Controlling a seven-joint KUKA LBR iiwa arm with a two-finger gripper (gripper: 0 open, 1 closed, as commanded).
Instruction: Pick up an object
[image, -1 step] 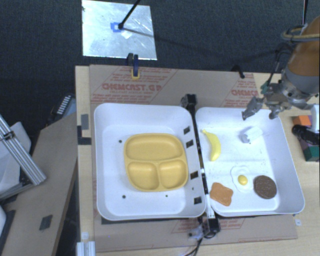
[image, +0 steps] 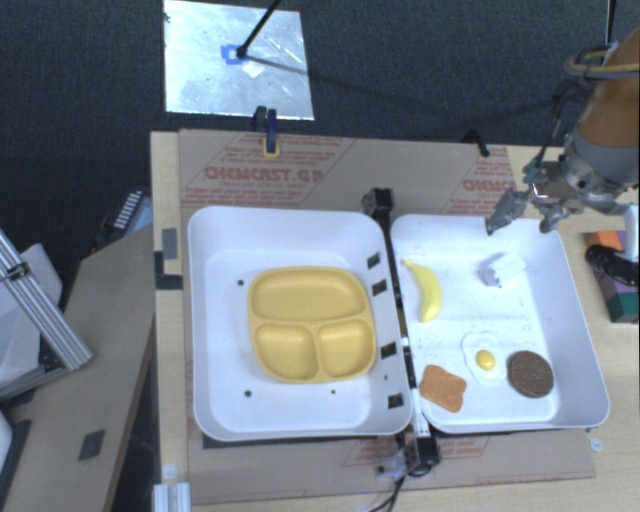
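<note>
Yellow banana (image: 427, 290), curved, lying in the right bin (image: 575, 330); we note the tool (image: 524, 212) spread wide, gripping nothing, above.

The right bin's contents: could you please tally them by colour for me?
Yellow: 1, the banana
White: 1, a small white piece
White and yellow: 1, the fried egg
Orange-brown: 1, the nugget-like piece
Dark brown: 1, the round patty
Total: 5
</note>
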